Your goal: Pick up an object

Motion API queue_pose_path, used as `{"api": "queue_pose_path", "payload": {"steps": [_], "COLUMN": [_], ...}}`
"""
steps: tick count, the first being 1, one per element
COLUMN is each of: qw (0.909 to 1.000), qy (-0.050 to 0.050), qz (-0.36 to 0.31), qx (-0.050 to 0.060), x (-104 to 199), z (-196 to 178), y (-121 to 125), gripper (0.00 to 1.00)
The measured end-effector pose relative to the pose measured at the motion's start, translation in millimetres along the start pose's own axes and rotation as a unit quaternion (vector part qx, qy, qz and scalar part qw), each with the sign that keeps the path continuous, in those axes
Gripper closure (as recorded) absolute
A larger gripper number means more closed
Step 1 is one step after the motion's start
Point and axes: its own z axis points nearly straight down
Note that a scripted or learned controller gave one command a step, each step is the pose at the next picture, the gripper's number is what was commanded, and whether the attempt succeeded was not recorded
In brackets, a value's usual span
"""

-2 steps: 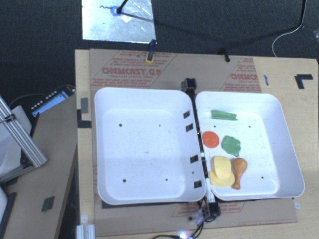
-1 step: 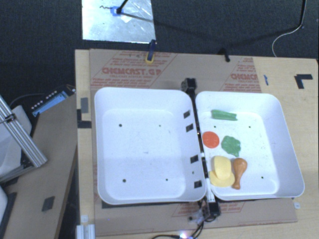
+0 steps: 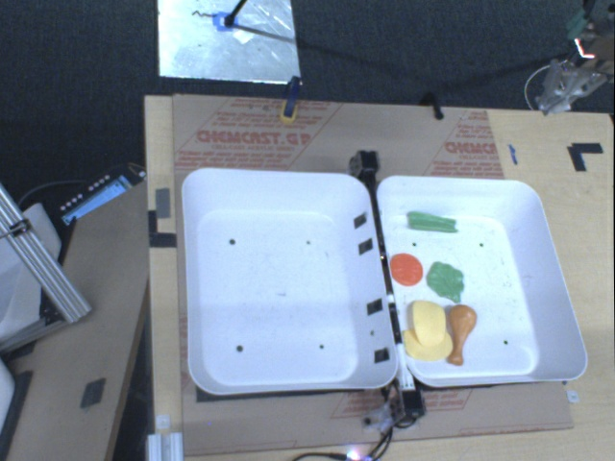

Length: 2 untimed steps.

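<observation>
**Gripper parked off the far right corner; all targets lie down and to the left of it**

I take the pale metallic shape off the bench's far right corner to be my gripper [image 3: 571, 77]. It is blurred, and I cannot tell whether it is open or closed. Nothing appears to be held or touched by it, and it sits well apart from both bins.

Everything I could pick is in the right bin [image 3: 538, 221], so the reach runs from the gripper down and leftward in the camera view.

- **Green pod-like piece** [image 3: 430, 222]: the nearest candidate, lying flat with its long axis left to right near the bin's far wall, apart from the others. In my judgement it is the cleanest grasp, closing across its short width.
- **Orange-red disc** [image 3: 406, 270]: further in, close to the wall shared with the left bin [image 3: 279, 277].
- **Green leafy lump** [image 3: 445, 279]: just beside the disc.
- **Yellow piece** [image 3: 430, 330] and **brown drumstick** [image 3: 460, 331]: at the near side, touching each other. The drumstick's long axis runs roughly top to bottom in the view, so a grab there risks taking both.
</observation>
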Motion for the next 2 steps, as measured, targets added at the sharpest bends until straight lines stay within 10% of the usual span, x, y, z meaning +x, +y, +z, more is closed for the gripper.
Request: {"api": "queue_pose_path", "payload": {"steps": [2], "qw": [1.0000], "qy": [-0.002], "qz": [0.000], "qx": [-0.007], "x": [26], "z": [-85], "y": [0], "gripper": [1.00]}}
